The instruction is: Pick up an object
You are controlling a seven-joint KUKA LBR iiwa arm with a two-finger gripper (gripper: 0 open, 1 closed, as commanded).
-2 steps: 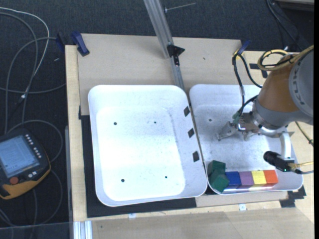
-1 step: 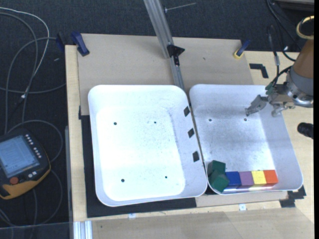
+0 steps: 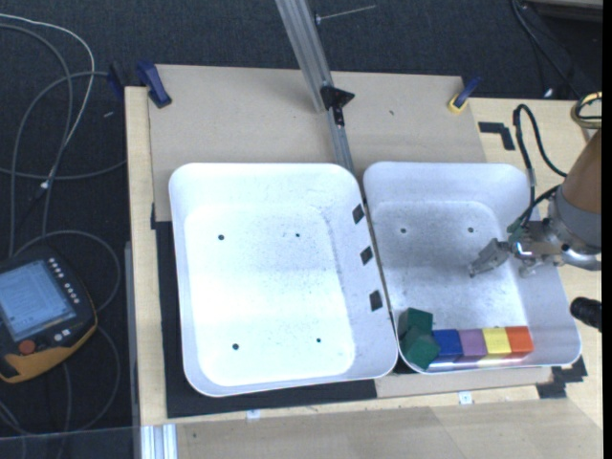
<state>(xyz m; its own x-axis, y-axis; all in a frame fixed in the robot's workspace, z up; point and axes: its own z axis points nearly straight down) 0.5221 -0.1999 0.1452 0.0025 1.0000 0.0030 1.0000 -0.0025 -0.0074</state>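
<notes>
In the right bin [image 3: 435, 208], a row of small blocks lies along the near wall: a blue one [image 3: 447, 343], a purple one [image 3: 472, 341], a yellow one [image 3: 496, 339] and an orange one [image 3: 519, 338]. A dark green block [image 3: 414, 324] sits at the row's left end, on top of a green rounded piece [image 3: 419, 352]. My gripper [image 3: 505, 260] hovers over the right part of this bin, well above the row. It is open, with nothing between its fingers.
The left bin [image 3: 268, 275] lies beside the right one, with black clips along their shared edge. A metal post [image 3: 306, 46] rises behind the bins. A teach pendant [image 3: 38, 304] and cables lie on the floor at far left.
</notes>
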